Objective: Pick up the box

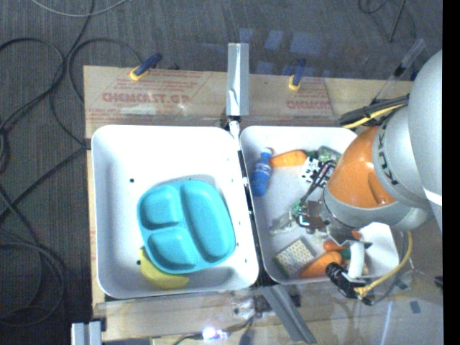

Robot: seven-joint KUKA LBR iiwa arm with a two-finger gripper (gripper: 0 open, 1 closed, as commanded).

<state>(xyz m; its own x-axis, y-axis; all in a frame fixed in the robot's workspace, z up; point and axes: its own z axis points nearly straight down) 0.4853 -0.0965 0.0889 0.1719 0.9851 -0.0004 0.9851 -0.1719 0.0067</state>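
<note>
Box [293, 254] lies just below-left of jaws [310, 218]; their spread seemingly hidden, can't tell.

Both bins [115, 192] are looking like smooth white plastic, slightly glossy. Blue tray [188, 225] is reading as matt moulded plastic. Bench top [165, 99] is showing as printed cardboard, matt. Arm's orange band [359, 175] is shining glossy; bottle [260, 172] is looking like blue plastic.

— What colours sit in the left bin [115, 192]?
— White bin, a turquoise divided tray [188, 225], a yellow thing [162, 275] under it.
— And the right bin [284, 192]?
— A blue bottle [260, 175], an orange carrot [289, 159], a speckled grey box [295, 254].
</note>
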